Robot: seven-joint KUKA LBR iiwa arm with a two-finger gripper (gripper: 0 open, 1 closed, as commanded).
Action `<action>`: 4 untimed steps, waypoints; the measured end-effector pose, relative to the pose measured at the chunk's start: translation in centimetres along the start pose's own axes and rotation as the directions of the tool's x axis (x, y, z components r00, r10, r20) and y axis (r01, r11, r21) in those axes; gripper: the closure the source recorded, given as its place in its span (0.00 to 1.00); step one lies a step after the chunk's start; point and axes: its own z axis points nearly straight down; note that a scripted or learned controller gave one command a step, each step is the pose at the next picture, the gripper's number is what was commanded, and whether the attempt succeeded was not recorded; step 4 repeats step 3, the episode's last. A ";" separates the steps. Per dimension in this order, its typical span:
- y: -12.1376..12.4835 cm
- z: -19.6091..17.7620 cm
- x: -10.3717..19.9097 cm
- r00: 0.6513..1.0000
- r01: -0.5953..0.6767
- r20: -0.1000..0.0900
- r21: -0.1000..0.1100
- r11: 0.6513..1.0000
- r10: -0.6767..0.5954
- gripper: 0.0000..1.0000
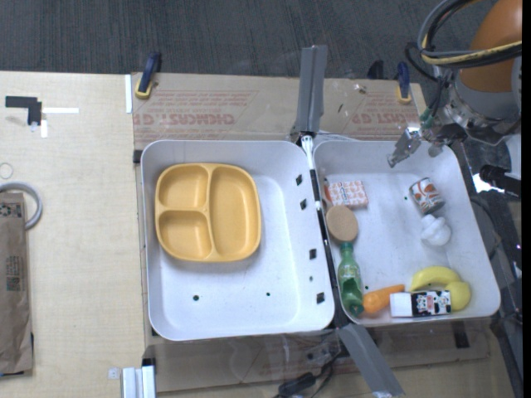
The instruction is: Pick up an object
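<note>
Several small things lie in the right bin, and any of them could be the one to pick up. We see a little can with a red and white label near the far right side, and a white lump just below it. A flat pink and white packet sits by the left wall. Next to it is a round tan disc, touching the top of a green bottle. At the near edge, an orange carrot lies beside a white box with black marks. A yellow banana curves right behind that box.

We see the end effector above the far edge of this bin, apart from all the things. We cannot tell if it is open or closed, and we see nothing held in it. The arm comes in from the right.

The left bin holds a yellow plate with three parts. Both bins sit on the bench, which also has a brown paper bag at its left edge.
</note>
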 end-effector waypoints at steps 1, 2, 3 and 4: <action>-1.3 9.1 -4.5 1.000 -0.026 -0.007 0.002 1.000 0.026 0.00; -1.2 8.4 -4.6 1.000 -0.026 -0.004 0.001 1.000 0.026 1.00; -0.3 5.0 -1.6 1.000 0.013 0.000 -0.002 1.000 -0.013 1.00; -0.3 5.0 -1.6 1.000 0.013 0.000 -0.002 1.000 -0.013 1.00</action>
